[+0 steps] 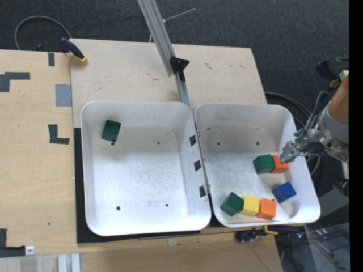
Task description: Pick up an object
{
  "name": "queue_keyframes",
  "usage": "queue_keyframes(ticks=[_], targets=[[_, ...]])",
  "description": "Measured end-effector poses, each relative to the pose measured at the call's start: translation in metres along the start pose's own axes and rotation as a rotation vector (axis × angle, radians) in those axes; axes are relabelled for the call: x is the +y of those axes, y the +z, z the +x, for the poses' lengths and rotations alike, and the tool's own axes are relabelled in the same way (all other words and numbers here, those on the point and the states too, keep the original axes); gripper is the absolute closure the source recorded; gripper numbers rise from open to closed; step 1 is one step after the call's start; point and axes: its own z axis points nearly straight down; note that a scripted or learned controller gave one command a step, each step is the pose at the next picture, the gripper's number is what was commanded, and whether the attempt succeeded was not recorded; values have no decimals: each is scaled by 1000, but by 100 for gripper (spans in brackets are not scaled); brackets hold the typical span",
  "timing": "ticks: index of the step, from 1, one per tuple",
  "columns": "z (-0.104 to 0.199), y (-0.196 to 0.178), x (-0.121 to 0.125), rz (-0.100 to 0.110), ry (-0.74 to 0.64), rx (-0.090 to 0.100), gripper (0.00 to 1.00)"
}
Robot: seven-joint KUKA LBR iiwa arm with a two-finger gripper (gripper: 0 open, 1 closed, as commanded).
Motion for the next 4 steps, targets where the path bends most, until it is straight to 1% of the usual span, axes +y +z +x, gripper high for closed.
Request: queue_keyframes(ticks=[1, 3, 4], targets=[[54, -12, 10, 3, -5, 4, 100], [173, 2, 18, 8, -5, 3, 100], [223, 7, 27, 7, -5, 3, 100]])
